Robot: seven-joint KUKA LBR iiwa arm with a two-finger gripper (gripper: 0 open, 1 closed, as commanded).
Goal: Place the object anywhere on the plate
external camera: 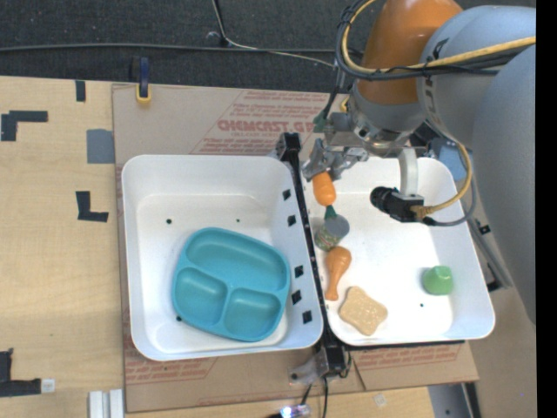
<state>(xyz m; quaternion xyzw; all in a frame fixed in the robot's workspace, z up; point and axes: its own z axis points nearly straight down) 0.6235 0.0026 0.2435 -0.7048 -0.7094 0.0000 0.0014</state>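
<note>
On the counter (52, 233), left bin (144, 190) bearing the teal plate (231, 284), ready to receive. Above the right bin (470, 312), near the divider: tool (324, 174) seemingly clamped on the small orange object (324, 190), apparently lifted for carrying leftward.

Small orange object (324, 190), seemingly gripped; blue plate (231, 283) in left bin.
</note>
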